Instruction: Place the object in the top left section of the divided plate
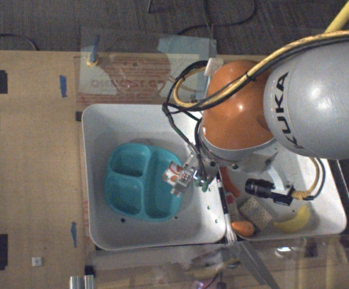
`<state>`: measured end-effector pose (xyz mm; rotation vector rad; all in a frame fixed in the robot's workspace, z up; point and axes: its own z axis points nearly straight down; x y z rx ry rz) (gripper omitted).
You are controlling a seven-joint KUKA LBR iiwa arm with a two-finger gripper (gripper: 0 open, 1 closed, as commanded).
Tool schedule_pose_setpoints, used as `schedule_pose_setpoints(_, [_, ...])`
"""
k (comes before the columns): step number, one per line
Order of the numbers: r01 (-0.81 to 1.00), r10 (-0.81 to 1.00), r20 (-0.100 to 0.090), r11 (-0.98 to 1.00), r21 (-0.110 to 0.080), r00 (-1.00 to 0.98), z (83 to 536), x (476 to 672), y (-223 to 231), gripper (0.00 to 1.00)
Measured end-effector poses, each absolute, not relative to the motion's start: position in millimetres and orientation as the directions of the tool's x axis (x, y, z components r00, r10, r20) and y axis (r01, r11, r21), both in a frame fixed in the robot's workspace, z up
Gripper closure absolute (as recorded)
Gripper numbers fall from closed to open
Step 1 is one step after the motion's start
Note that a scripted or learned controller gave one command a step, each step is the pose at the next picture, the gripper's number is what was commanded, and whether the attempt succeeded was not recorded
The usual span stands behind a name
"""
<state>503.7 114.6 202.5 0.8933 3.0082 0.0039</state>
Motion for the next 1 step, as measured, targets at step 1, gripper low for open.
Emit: schedule_pose_setpoints(1, [0.551,0.551,0.001,0.835,0.001,-0.835,216.2,483.4,86.5,1.00])
